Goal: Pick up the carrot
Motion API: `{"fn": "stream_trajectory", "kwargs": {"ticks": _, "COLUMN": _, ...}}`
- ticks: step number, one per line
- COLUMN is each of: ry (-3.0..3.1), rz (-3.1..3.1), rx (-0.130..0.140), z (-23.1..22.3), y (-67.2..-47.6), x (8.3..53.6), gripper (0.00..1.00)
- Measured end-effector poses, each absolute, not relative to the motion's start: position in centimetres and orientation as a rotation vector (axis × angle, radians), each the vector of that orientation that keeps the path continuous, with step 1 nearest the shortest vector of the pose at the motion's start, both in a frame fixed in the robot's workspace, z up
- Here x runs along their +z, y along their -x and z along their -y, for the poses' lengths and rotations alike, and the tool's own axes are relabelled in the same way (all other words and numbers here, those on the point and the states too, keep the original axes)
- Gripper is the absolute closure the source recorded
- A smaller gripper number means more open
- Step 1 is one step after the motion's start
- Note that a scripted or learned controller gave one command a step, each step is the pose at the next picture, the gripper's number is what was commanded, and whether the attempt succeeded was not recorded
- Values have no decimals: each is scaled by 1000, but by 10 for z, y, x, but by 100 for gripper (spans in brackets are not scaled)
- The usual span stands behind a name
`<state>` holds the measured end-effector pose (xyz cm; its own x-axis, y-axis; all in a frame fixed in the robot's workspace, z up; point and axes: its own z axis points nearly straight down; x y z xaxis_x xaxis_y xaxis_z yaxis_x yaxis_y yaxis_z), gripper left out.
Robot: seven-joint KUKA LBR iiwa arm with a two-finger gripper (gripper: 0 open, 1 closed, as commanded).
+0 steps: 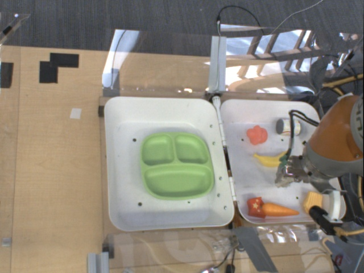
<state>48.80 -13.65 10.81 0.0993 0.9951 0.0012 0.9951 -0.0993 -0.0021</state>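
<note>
Hugging bin (242,206) rim: carrot (280,210)

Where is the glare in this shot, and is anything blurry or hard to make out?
In the camera view, glare streaks the clear panels behind the bins and along the front edge; lighting inside the right bin is even, so the carrot reads sharply with only a faint shadow; the gripper is small and dark, so its jaws are hard to judge.
</note>
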Motion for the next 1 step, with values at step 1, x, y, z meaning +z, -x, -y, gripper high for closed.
{"fn": "stream_trajectory", "kwargs": {"ticks": 1, "ry": 2812, "rz": 1403, "rx": -19, "z": 164, "y": -493, "x": 90, "gripper": 100}}
